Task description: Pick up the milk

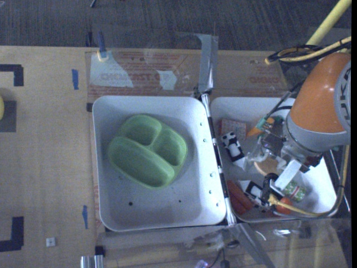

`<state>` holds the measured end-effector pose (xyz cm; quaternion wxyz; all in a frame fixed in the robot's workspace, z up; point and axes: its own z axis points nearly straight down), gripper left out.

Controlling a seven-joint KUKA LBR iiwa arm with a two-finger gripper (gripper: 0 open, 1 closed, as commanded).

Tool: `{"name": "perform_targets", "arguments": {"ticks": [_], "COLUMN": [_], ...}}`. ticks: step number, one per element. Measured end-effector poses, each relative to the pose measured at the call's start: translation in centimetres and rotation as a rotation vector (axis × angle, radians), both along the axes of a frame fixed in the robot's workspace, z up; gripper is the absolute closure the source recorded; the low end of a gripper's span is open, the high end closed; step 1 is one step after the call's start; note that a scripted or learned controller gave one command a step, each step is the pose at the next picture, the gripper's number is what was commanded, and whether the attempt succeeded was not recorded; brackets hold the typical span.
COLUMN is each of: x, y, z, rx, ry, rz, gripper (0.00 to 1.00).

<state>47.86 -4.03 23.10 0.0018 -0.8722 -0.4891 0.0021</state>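
The milk (231, 146) is a small carton with black and white cow patches. It lies in the right bin (329, 197), close to the bin's left wall and roughly midway along it. My gripper (265, 154) hangs low over the middle of the right bin, a short way to the right of the milk and apart from it. The grey wrist and orange band (323, 94) rise behind it to the right. Nothing shows between the gripper and the milk carton.
A green divided plate (148, 149) lies in the left bin (167, 211). In the right bin are a brown box (234, 128), an orange piece (254, 132), a tan round thing (269, 165), a red item (240, 201) and a green item (295, 192).
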Motion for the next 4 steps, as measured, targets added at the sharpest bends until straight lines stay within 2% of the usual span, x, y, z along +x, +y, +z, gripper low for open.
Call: {"name": "perform_targets", "arguments": {"ticks": [1,2,3,4], "x": [0.0,0.1,0.0,0.1], "y": [5.8,5.8,-0.6,4.8], "z": [-0.3,0.7,-2.3,-1.9], "rx": [0.0,-0.001,0.0,0.0], "ry": [0.0,0.001,0.0,-0.003], "rz": [0.014,0.016,0.087,0.166], "gripper": [1.0,1.0,1.0,1.0]}}
